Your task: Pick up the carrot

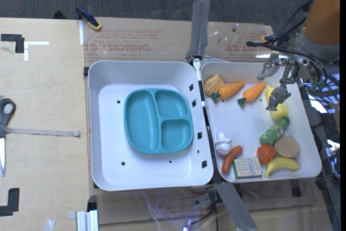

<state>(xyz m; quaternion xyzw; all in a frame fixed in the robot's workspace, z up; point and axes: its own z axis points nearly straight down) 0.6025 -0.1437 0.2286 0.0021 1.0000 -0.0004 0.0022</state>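
Near edge of the right bin (311, 173): a patterned card or box (248, 168) lies flat, print too small to read; a banana (281, 165) curves along the near right corner, touching a red tomato-like piece (265, 153) and a tan disc (287, 146); a red sausage-shaped piece (231, 158) angles toward the near left corner, a small white lumpy item (223, 143) just above it, kind unclear; a green vegetable (273, 133) sits just beyond the tomato piece, its shape hard to read.

Left bin (102, 170): a teal divided plate (159, 120) sits near its centre, three compartments.

Mid right bin, toward the right wall: a yellow item (279, 111) partly covered by the gripper (278, 98); the gripper hangs low over it, fingers dark and foreshortened; cannot tell whether they are parted or closed, nothing seen between them.

Far part of right bin: two orange carrot-like pieces; the carrot (231, 89) lies left of centre, green end toward the left wall, beside a ridged yellow piece (214, 83) in the far left corner; a second, shorter orange carrot (253, 93) lies just right of it, close to the gripper, apart from it.

Far right: the arm's orange band (323, 8) is cut off by the frame edge; cables (292, 19) cross in front of it.
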